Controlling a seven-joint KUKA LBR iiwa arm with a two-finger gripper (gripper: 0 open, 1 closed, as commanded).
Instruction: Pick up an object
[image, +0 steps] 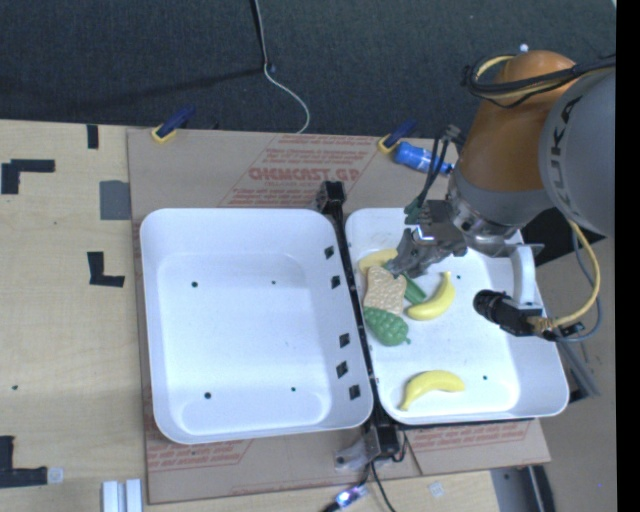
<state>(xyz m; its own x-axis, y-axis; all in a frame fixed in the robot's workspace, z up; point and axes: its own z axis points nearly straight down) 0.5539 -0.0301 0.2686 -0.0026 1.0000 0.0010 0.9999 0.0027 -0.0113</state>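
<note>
The right bin (520, 395) holds a tan cracker-like piece (383, 290), a green leafy toy (386, 326), a yellow banana (433, 300) near the middle and a second banana (431, 387) near the front. Another yellow piece (372, 260) peeks out behind the cracker. My gripper (410, 262) hangs low over the left part of this bin, just above the cracker and the green piece beside it. Its tips sit among these items and I cannot make out how they stand. Nothing visibly hangs from it.
The left bin (240, 320) stands beside the right one, split from it by a black hinge strip (345, 300). Both rest on a cardboard sheet (290, 170). A black cable plug (500, 310) and the arm's hoses hang over the right bin's right side.
</note>
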